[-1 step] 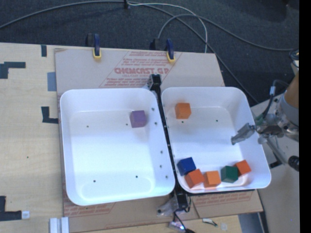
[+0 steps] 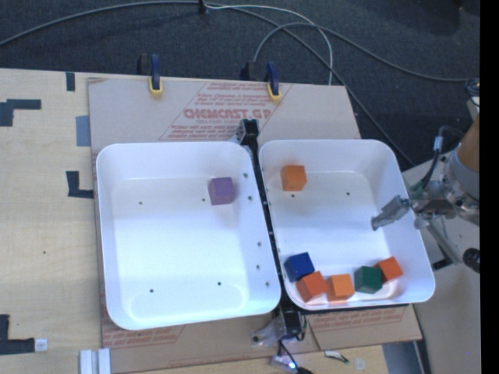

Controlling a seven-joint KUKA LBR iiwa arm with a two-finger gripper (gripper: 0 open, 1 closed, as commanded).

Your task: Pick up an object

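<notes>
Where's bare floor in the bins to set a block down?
Left bin: bare everywhere below and left of the purple block. Right bin: bare middle, between the lone orange block and the front row. Crowded along the front wall: blue block, green block, three orange ones.

Robotics lab test bench.
Two white bins [image 2: 117,232] on clamped cardboard sheet [image 2: 218,107]; blue-and-yellow clamps [image 2: 154,75]; tape-marked wooden benchtop [image 2: 39,209]; loose cables [image 2: 304,37] over dark carpet [image 2: 78,45].
</notes>
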